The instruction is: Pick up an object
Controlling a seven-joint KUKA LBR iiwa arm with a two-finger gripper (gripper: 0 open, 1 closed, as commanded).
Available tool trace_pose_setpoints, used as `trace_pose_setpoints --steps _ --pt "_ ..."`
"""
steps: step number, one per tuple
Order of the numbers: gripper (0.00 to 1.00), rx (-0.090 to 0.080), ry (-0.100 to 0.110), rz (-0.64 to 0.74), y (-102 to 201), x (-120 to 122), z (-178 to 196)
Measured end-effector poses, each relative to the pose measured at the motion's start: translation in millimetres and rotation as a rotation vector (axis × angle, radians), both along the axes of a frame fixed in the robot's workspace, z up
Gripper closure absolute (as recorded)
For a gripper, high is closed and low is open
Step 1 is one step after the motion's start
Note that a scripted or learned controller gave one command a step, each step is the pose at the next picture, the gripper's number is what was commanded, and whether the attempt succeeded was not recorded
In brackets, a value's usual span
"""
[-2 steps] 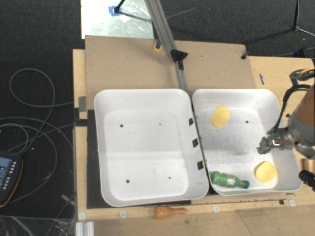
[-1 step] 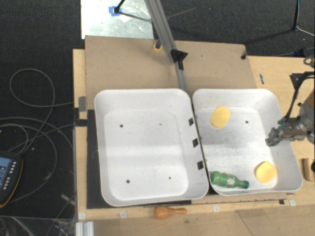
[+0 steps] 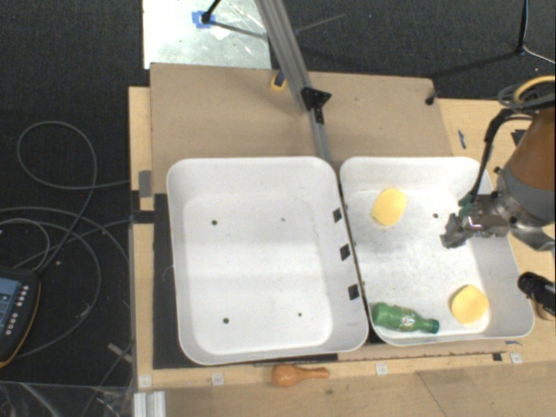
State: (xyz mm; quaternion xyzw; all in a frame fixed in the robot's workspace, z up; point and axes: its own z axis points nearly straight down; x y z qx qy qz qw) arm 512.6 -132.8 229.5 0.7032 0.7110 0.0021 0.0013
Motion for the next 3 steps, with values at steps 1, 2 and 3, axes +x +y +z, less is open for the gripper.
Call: trace_pose_setpoints --steps 1,2,3 --pt "1.00 0.001 0.001 0.001 63 10 -3" --pt "1.00 0.002 0.002 0.000 121 31 -4" --pt "1.00 0.002 0.004 -0.001 173 31 -5"
